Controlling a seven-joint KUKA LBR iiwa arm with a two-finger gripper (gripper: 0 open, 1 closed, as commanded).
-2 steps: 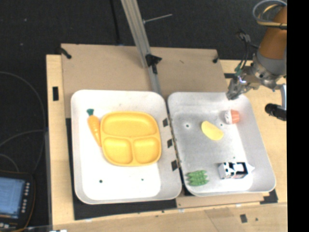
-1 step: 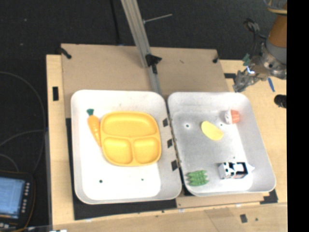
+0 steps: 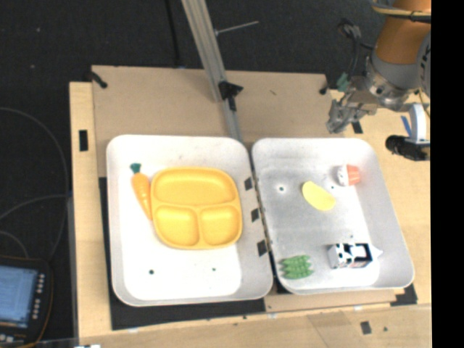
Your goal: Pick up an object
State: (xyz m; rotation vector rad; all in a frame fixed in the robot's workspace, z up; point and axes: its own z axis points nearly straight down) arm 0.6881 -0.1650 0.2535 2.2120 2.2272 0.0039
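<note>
The right bin (image 3: 290,165) holds a flat yellow oval piece (image 3: 318,196), a small orange and white item (image 3: 348,174) near its far right corner, a green toy (image 3: 296,267) at its front left, and a black and white toy (image 3: 348,255) at its front right. My gripper (image 3: 342,120) hangs above the bench just beyond the right bin's far edge, apart from all of these. Nothing shows between its fingers.
The left bin (image 3: 127,267) carries a yellow three-compartment tray (image 3: 196,207) with an orange carrot toy (image 3: 141,192) against its left side. A slanted metal pole (image 3: 210,56) rises behind the bins. A tablet (image 3: 22,292) lies at the lower left, off the bench.
</note>
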